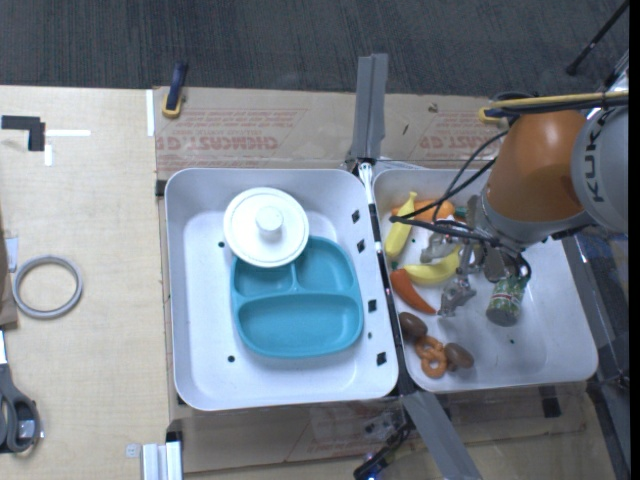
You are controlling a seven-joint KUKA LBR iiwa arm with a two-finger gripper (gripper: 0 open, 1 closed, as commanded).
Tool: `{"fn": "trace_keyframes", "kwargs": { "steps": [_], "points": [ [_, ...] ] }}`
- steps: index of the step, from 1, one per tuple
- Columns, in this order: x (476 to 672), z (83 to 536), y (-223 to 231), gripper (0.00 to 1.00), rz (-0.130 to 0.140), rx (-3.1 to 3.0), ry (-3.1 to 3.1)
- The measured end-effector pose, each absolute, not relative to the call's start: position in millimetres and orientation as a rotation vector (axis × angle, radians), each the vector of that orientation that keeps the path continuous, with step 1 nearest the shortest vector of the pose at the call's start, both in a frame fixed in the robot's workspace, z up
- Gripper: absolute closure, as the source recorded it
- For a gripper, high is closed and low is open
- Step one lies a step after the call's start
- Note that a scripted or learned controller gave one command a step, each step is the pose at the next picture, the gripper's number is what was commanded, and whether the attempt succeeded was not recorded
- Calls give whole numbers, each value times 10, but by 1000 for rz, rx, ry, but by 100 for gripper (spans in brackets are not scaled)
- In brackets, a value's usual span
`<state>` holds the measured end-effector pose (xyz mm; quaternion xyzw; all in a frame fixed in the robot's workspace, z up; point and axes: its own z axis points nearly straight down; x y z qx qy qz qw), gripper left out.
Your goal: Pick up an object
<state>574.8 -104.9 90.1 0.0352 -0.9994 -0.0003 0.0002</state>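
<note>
While two shallow white bins sit side by side on the table [80,168], their contents differ a good deal. The left bin [190,368] carries a blue divided plate [298,313], and a round white lid [266,227] with a knob overlaps the plate's far left corner. The right bin [545,353] holds small toy foods gathered along its left side: a yellow banana [400,230] by the far left wall, an orange piece [430,209] just beside it, a second banana [432,271] nearer the middle, a red-orange carrot [411,289] against the left wall, and, toward the near left corner, a brown lump [412,325], an orange pretzel [433,358] and another brown piece [459,356]. A small green can [506,300] stands tilted near the bin's middle.

The gripper [460,295] hangs low over the right bin, between the second banana and the green can, its metal fingers pointing down; whether they are apart or together I cannot tell, and no object shows between them.

The right half of that bin's floor lies bare. Outside the bins, a grey ring [45,286] lies on the table at far left, well apart, with scissors [17,420] at the near left edge.
</note>
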Motion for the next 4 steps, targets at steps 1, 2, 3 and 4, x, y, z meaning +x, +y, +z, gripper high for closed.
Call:
{"fn": "trace_keyframes", "kwargs": {
  "steps": [1,2,3,4],
  "points": [
    [5758,974,-1037,100,0,115,-3139],
    [6090,1905,-369,100,-2,176,-3138],
    [6526,2462,-500,100,0,375,-3122],
    [6582,2532,30,100,-2,263,-3132]
  ]
}}
